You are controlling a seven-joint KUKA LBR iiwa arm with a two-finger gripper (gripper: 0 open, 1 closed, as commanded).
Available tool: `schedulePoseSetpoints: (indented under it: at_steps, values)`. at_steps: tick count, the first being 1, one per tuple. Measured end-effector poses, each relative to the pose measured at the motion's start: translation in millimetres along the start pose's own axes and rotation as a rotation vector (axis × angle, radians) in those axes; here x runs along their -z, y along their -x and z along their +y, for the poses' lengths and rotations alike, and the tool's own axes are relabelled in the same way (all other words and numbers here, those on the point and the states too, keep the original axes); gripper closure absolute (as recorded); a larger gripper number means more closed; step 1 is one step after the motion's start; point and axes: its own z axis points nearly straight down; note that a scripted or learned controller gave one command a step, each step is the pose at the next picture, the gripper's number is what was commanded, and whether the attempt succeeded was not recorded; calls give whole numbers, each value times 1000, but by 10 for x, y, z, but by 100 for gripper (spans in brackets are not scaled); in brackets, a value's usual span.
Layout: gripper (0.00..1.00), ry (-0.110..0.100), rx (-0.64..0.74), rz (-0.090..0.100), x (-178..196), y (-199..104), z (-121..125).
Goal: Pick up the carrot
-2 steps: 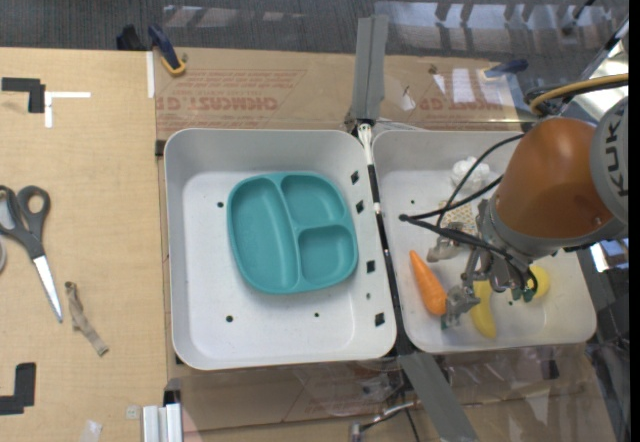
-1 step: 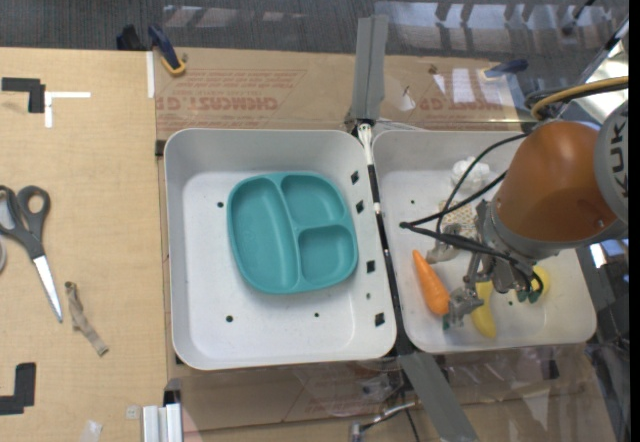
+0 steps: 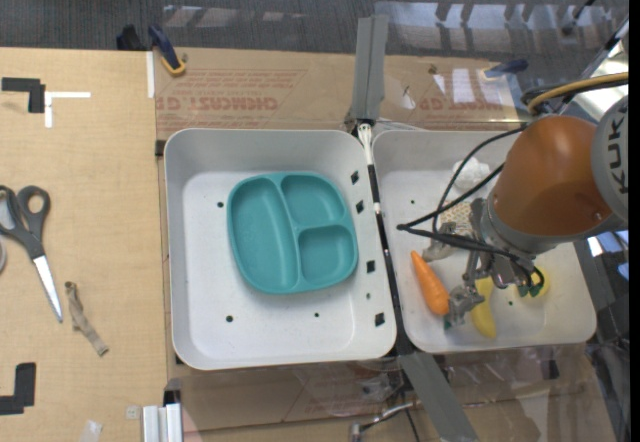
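While the gripper (image 3: 463, 308), finger state indeterminate, hangs near the right bin's (image 3: 570, 330) front edge, the carrot (image 3: 431, 285) lies just beside it.

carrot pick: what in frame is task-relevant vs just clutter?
Relevant:
carrot, lying in the right bin
gripper, low in that bin beside the carrot

Clutter:
yellow item by the gripper
teal divided plate in the left bin
scissors on the bench

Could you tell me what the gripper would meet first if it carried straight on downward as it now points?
Probably the yellow item beside the carrot; the gripper hangs between them, though depth is unclear.
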Motion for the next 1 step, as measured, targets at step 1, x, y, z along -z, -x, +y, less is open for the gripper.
schedulePoseSetpoints:
  at_steps: [1]
  values:
    - [0, 0, -25, -3, 2, -14, 7]
